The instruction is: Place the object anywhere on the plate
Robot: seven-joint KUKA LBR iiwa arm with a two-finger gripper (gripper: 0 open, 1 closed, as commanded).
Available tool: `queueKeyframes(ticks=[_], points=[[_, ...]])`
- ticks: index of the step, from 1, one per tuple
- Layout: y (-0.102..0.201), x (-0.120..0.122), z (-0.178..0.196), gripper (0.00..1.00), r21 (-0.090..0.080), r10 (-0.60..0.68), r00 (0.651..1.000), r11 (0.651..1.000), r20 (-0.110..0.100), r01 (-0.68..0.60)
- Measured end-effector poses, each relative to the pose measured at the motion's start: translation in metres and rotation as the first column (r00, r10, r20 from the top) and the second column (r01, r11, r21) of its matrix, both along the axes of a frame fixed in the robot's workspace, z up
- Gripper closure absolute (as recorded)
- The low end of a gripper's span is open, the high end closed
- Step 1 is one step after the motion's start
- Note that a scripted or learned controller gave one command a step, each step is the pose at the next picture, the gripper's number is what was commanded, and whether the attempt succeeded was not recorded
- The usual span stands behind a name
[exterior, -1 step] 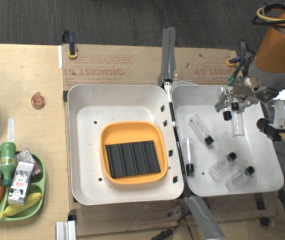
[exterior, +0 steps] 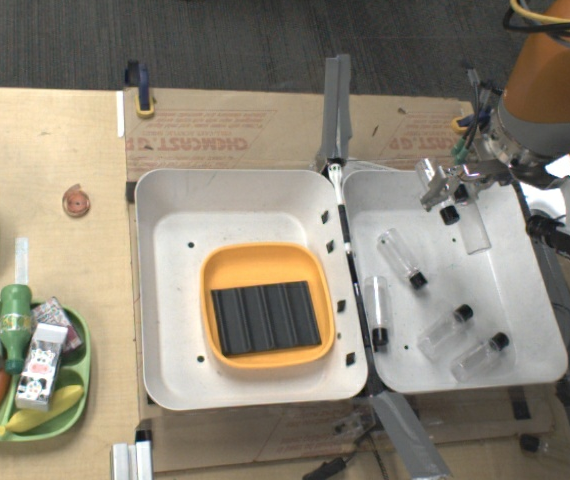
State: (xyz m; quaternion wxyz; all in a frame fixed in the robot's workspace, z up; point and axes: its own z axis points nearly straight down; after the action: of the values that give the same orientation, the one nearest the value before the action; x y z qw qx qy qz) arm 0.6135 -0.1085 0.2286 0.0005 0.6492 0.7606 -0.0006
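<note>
Orange plate (exterior: 263,256) and clear vials share a tabletop (exterior: 45,148) that carries two white bins side by side. The grey arm (exterior: 555,38), with its orange band, reaches in from the right over the far corner of the right bin (exterior: 510,278). The plate sits in the middle of the left bin (exterior: 165,268), and a dark ribbed block (exterior: 265,318) lies flat on it, covering most of its floor. Out on the tabletop to the left, a green tray (exterior: 75,408) holds toy food and a small bottle. Four black-capped vials (exterior: 402,258) lie scattered on the right bin's floor, well apart from the plate. A fifth vial (exterior: 472,233) lies just beneath the pincer (exterior: 452,196), which hovers near the bin's far edge; whether it is wide, narrow or gripping that vial cannot be told.
</note>
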Motion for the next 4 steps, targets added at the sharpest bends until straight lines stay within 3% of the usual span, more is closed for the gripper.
queueKeyframes(ticks=[1, 2, 3, 4], points=[[0.007, 0.01, 0.011, 1.0, 0.0, 0.235, 0.972, 0.972, 0.0, -0.235], [0.032, -0.02, -0.038, 1.0, 0.002, 0.352, 0.936, 0.936, -0.002, -0.352], [0.051, -0.04, -0.035, 1.0, 0.002, 0.576, 0.818, 0.818, -0.001, -0.576], [0.062, -0.054, -0.024, 1.0, 0.002, 0.7, 0.714, 0.714, 0.0, -0.7]])
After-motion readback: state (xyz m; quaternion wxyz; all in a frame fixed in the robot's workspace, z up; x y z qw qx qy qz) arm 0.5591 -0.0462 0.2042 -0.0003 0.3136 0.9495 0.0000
